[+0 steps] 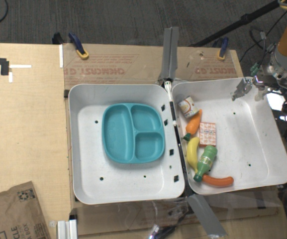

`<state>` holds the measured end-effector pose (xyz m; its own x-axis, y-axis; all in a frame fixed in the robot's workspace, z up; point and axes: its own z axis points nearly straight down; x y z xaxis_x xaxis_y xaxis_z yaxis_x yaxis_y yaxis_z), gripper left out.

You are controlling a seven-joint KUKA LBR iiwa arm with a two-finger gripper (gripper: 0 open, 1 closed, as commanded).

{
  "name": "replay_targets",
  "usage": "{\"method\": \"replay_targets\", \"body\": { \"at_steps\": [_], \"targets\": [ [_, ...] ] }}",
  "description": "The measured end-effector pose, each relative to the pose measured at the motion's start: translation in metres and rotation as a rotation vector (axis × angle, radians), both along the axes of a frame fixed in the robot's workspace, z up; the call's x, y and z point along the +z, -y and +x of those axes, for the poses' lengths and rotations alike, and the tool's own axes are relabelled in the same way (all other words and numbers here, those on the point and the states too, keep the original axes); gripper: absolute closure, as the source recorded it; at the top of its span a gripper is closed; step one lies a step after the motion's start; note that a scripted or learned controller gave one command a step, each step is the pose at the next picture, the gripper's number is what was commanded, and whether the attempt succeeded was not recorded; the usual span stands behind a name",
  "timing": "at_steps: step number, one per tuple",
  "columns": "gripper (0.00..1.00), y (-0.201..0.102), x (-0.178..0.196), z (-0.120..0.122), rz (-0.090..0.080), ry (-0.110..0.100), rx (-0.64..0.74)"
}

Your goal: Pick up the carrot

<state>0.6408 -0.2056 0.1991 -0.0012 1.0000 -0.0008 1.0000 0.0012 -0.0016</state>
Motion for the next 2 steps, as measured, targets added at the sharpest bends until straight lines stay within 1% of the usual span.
{"method": "replay_targets", "body": {
  "at_steps": [1,2],
  "targets": [
    [0.0,-0.064,-0.089,-0.012,-0.003,0.018,0.119],
    [0.0,-0.104,-0.094,-0.031,-0.003,0.03,-0.146]
  ]
}}
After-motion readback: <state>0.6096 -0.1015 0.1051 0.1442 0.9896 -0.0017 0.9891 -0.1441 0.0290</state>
